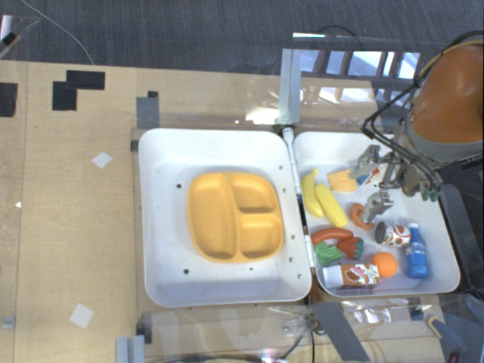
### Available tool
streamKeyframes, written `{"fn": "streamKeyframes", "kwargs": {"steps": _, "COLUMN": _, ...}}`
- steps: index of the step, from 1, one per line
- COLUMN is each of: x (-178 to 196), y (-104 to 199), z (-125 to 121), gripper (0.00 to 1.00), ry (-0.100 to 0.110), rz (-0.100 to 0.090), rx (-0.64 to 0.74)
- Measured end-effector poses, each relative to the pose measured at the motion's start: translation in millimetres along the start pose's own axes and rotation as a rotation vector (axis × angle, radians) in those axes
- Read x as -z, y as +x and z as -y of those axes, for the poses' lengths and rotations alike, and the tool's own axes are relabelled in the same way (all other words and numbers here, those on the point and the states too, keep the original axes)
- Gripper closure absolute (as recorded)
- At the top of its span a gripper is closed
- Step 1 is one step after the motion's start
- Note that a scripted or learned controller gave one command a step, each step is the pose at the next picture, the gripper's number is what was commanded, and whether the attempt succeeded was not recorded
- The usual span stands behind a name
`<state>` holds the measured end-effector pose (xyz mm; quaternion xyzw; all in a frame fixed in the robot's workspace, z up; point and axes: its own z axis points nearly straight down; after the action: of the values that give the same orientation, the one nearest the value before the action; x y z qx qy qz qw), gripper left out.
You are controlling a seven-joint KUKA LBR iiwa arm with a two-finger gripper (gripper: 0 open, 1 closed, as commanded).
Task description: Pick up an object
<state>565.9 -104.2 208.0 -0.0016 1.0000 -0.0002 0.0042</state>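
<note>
The wooden bench [68,225] bears 2 bins [219,286], 1 yellow tray [234,216]; end effector [376,184] state unclear.

Toys crowd the right bin [451,267]; open floor rings the yellow tray [234,215] in the left bin [162,203].

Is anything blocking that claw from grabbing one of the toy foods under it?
Nothing visible does. The gripper hangs over the right bin, just above the toys packed close together: a corn cob, a banana, a blue bottle and an orange.
</note>
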Motion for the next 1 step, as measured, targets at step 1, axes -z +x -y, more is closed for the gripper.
{"fn": "streamKeyframes", "kwargs": {"steps": 1, "x": 0.0, "y": 0.0, "z": 0.0, "gripper": 0.0, "ry": 0.0, "rz": 0.0, "rx": 0.0}}
